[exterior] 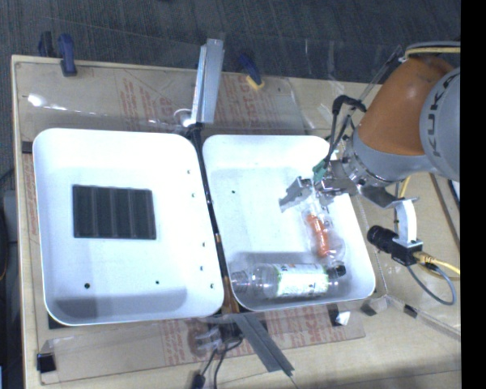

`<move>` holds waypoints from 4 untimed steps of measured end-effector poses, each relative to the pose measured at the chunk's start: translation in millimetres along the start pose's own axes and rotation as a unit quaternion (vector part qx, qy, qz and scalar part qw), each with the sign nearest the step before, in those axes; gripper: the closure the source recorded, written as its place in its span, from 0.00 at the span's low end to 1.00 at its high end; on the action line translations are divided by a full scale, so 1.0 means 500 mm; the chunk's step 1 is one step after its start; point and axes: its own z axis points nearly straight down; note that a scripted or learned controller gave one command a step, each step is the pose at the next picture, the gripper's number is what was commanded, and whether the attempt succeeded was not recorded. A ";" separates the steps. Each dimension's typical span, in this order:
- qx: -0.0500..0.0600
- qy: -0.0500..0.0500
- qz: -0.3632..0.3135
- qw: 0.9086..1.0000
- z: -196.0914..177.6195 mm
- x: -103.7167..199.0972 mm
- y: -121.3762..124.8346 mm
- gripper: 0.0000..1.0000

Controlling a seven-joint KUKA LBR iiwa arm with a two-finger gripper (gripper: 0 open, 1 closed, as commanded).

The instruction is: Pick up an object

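Two objs lying in right bin (227, 217), arm w/ jaws (306, 191) hanging over it.
Camera view: orange-filled tube (318, 233) lying just below jaws; clear bottle (285, 280) resting along near wall. Jaws' spread: can't tell, nothing visibly pinched. Best approach, I'd judge: dropping straight down, straddling tube across its narrow width. Count: 2 bins, 1 tube, 1 bottle; left bin (57, 282) bearing 1 dark slatted panel (113, 212).

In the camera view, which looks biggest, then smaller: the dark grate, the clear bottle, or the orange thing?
1. Dark grate
2. Clear bottle
3. Orange thing
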 end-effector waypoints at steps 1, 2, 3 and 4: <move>0.000 0.000 -0.002 1.000 -0.020 0.001 0.002 1.00; 0.000 -0.001 -0.002 1.000 -0.020 0.001 0.002 0.00; 0.002 0.001 -0.030 1.000 0.057 -0.057 0.010 0.00; 0.002 0.001 -0.054 0.999 0.094 -0.055 0.027 0.00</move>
